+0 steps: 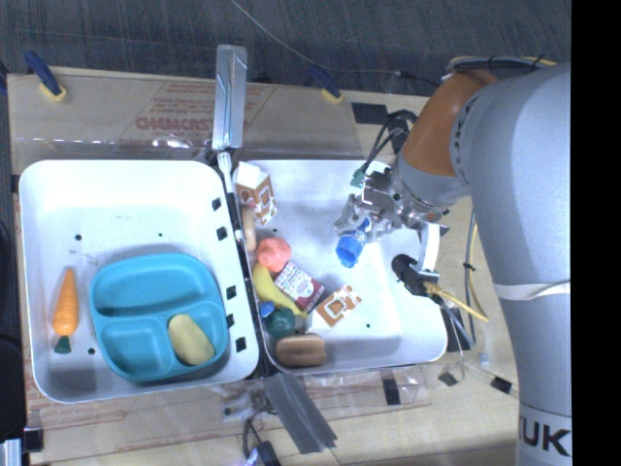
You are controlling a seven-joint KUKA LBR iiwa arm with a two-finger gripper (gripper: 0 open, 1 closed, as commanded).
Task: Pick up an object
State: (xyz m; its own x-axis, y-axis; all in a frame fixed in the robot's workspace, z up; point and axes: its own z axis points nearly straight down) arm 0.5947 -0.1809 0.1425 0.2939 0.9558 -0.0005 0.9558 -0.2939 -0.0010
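My gripper (361, 229) hangs over the middle of the right bin (388, 333), reaching in from the right. A small blue object (348, 251) with a clear upper part sits between the fingertips, and the gripper is shut on it. It appears to hang just above the bin floor. Other objects crowd the right bin's left side: a white and brown carton (255, 194), a pink ball (275, 253), a banana (265, 287), a red packet (296, 282), a small white and orange box (337, 306) and a brown bun (301, 349).
The left bin (39, 192) holds a blue divided plate (146, 294) with a yellow potato (191, 340) in it, and a carrot (65, 304) by the left wall. A metal divider (229, 95) stands between the bins at the back.
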